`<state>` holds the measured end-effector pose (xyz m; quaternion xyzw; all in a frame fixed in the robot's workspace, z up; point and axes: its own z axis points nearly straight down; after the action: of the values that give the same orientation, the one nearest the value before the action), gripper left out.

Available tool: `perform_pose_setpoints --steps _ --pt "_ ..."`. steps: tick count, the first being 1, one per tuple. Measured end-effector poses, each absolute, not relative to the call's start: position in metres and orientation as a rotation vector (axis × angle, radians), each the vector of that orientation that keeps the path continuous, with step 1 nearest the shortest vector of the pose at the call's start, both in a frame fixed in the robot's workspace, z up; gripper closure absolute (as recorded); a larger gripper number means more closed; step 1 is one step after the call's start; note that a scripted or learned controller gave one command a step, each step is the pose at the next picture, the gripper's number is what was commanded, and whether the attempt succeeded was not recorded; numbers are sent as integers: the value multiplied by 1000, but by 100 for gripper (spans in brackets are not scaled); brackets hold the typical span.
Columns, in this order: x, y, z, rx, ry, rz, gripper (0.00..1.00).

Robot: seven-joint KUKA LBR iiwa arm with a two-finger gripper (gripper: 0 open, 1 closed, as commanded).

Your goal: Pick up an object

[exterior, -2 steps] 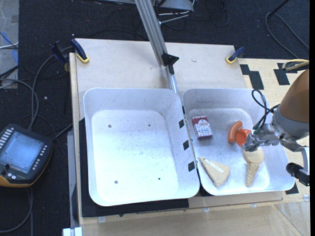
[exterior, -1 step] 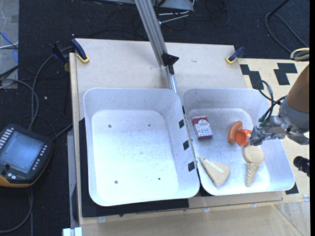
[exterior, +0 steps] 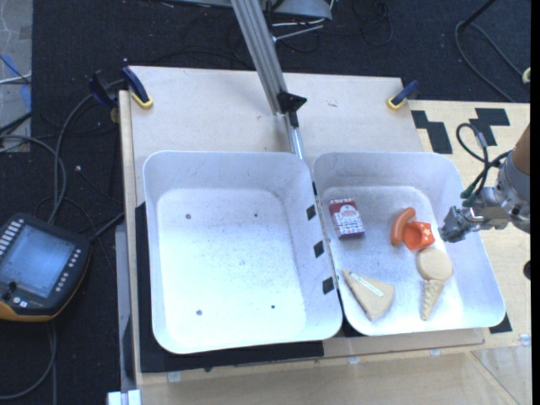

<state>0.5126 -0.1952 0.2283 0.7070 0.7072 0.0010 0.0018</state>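
Observation:
The right bin [exterior: 472, 264] holds several small objects. A red box [exterior: 346, 218] with a white label lies near the bin's left side. An orange and red toy [exterior: 409, 229] rests to its right. Below that lies a cream ice-cream cone [exterior: 434, 282], tip pointing toward the front. A pale cheese wedge [exterior: 369, 294] sits at the front left of this bin. My gripper [exterior: 453, 225] hangs over the bin's right side, just right of the orange and red toy and slightly above the cone's scoop. Nothing is seen in its grasp.
The left bin [exterior: 228, 251] adjoins the right one along a shared middle edge. A slanted metal pole [exterior: 263, 45] rises from the bench behind the bins. Yellow-tipped clamps [exterior: 135, 91] sit at the bench's back corners. A teach pendant [exterior: 38, 268] lies on the floor at left.

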Motion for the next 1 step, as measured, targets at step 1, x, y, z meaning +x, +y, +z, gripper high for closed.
perform_pose_setpoints --steps 1 --pt "513 -195 281 2218 2219 4 100"
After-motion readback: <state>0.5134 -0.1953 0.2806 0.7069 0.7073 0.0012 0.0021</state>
